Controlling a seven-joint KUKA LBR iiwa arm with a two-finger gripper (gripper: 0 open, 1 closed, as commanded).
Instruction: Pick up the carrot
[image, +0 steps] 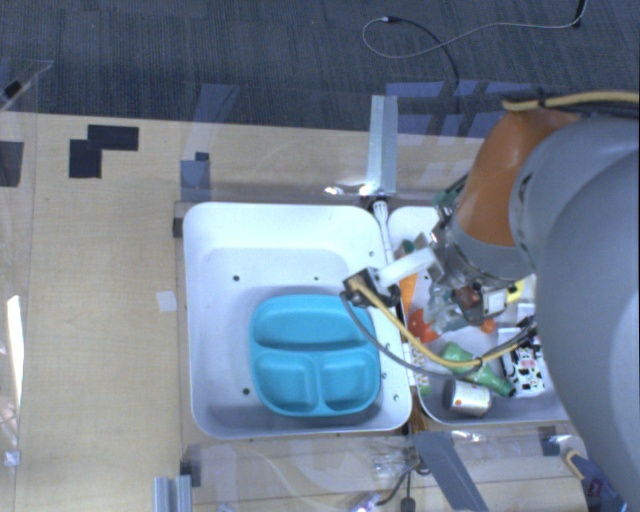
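Grey arm (590, 250), closest to the lens, covers the right bin's (520, 408) 3 o'clock side. That bin holds a silver can (467, 398) at 6 o'clock, a green item (472, 358) just above it, and the carrot (409, 295) by its 9 o'clock wall. Left bin (215, 300) holds a blue divided tray (315, 355) toward 5 o'clock. Slim, orange and partly hidden, the carrot lies just beside the gripper (455, 300), at its 9 o'clock. Whether the gripper is open or closed cannot be told.

Blue tray (315, 365); white bin (215, 300); orange carrot (409, 295); green item (470, 360); silver can (466, 398)
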